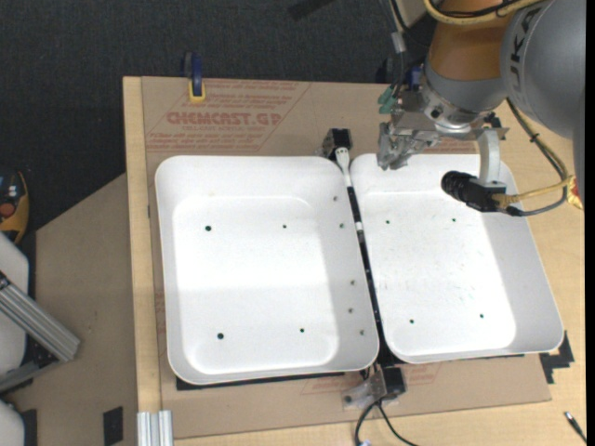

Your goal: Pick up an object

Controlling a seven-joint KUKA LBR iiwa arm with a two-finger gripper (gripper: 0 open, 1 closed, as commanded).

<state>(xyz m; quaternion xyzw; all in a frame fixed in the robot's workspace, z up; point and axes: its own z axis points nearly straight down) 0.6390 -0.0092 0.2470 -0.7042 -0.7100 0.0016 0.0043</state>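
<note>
At the bottom centre of the frame a small cabled connector sits at the edge of the board. Above it are the left bin and the right bin, side by side, with a thin black strip along their seam. Both floors are white with a few small dark dots.

Which object is to be picked up, and where it lies, I cannot tell. If there is one, it may be hidden under the tool at the right bin's upper-left corner. Its heading and long axis cannot be read either.

The gripper hangs over that corner, close to the rim. I cannot tell whether it is open or closed. A black module on a white bracket juts out beside it. At the upper left, a blue clamp pins the board.

To do this step well, I would confirm a target first. The descent should stay inside the rim, because a corner wall will block one side of any grasp.
</note>
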